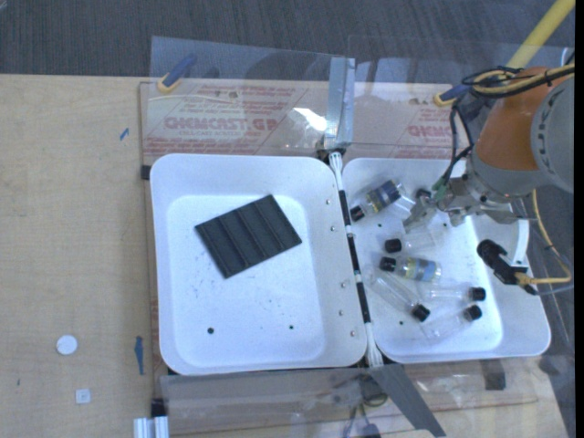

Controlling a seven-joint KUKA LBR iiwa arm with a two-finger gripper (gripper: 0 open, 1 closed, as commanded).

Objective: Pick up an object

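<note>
Several clear vials with black caps lie in the right bin (529, 331). One vial (380, 196) rests near the bin's back left. A labelled vial (412, 268) lies in the middle, and two more (447, 321) lie toward the front. My gripper (427, 208) hangs low over the back of this bin, just right of the back-left vial and above a faint clear vial (422, 237). Nothing shows in its grasp. A dark grey ribbed slab (248, 234) lies flat in the left bin (173, 272).
The arm's orange band (506, 135) and cables reach in over the right bin's far right edge. A black fitting (495, 255) sits by that bin's right wall. A raised divider (351, 254) separates the bins. A clear plastic sheet stands behind them.
</note>
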